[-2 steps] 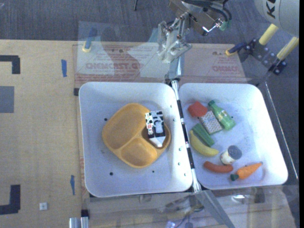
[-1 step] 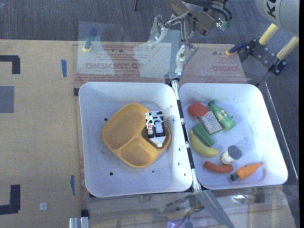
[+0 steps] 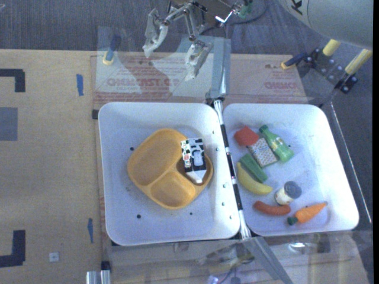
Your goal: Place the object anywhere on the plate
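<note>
**Carton lying on the plate, gripper spread open above the bins**

On the left, the wooden bench [image 3: 47, 176] is showing black corner marks and small pieces of blue tape. Next to it, the left bin [image 3: 118, 218] is holding a yellow plate [image 3: 155, 164] with three compartments. The plate is sitting a little tilted, near the middle of the bin. A small carton [image 3: 194, 154], white and black with some red print, is lying on the right edge of the plate. It is resting partly over the rim, on the side nearest to the divider between the bins.

Above the left bin, past its far wall, the gripper [image 3: 176, 47] is hanging over a sheet of cardboard. Its two fingers [image 3: 154, 34] are standing wide apart, and nothing is sitting between them. It is well apart from the carton and the plate.

To the right, the right bin [image 3: 337, 158] is containing several toy foods lying close together: a red piece [image 3: 246, 136], a green bottle [image 3: 276, 144], a grey textured block [image 3: 262, 153], a banana [image 3: 252, 181], a sausage [image 3: 271, 208], a small round grey thing [image 3: 291, 190] and a carrot [image 3: 308, 212]. At the top right corner, the grey arm [image 3: 325, 7] is coming into the view.
</note>
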